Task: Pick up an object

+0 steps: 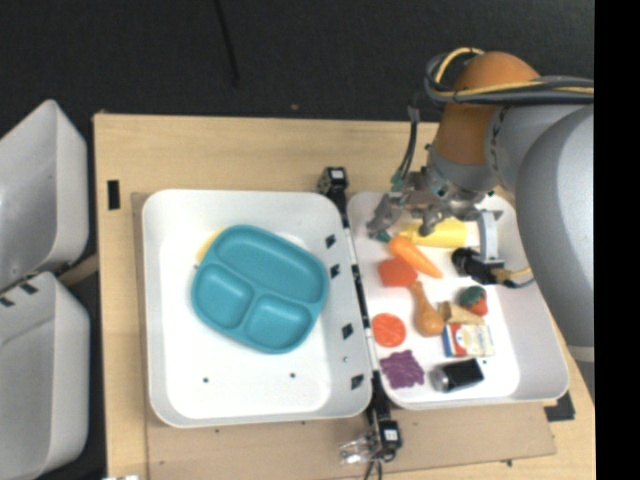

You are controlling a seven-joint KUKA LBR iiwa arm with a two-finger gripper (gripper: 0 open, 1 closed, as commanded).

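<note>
The tool (400,218) hangs low over the far end of the right bin (535,368), just above an orange carrot (415,255) and beside a yellow piece (447,233); whether it is released or clenched cannot be told. The left bin (165,368) holds a blue divided tray (260,288) (slightly askew).

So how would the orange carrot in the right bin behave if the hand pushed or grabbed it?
The carrot looks tapered and rounded, so it may roll or pivot when pushed. Its smooth, plastic-looking surface could slip between fingers. It lies close against the yellow piece, which may crowd a grasp.
</note>
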